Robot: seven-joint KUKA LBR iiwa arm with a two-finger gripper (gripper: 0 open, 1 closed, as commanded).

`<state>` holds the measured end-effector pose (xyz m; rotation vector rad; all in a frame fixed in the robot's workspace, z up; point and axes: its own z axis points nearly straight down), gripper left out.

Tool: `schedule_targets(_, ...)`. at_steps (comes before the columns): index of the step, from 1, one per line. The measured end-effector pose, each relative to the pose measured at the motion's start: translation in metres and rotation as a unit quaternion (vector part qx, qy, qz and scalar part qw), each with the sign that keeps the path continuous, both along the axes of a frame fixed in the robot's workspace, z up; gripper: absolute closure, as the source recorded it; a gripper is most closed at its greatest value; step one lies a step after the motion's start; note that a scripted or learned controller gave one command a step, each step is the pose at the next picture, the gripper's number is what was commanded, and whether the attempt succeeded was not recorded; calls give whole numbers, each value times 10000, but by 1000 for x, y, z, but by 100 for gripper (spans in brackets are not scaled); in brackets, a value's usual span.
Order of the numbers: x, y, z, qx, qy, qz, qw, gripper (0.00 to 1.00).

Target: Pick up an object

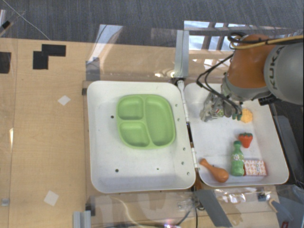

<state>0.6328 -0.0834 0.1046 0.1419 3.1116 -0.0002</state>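
Claw (pixel 219 112) low in right bin (pixel 209 141) — fingertips blurred, grip unclear.

Green plate (pixel 145 121), white bins (pixel 102 141)

A green divided plate (pixel 145 120) sits mid left bin (pixel 102 175). In the right bin (pixel 280 172), the gripper (pixel 219 111) hangs at about 11 o'clock, a yellow toy (pixel 247 116) just beside it at 3 o'clock. Toward 5 o'clock lie a strawberry (pixel 245 139), green bottle (pixel 237 159), patterned box (pixel 255 167) and drumstick (pixel 214 170).
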Motion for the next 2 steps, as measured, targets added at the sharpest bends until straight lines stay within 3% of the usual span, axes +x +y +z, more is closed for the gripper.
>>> schedule_targets(1,-68,12,85,36,66,-1705,9853,100)
schedule_targets(2,-108,-14,126,45,79,-2539,9672,100)
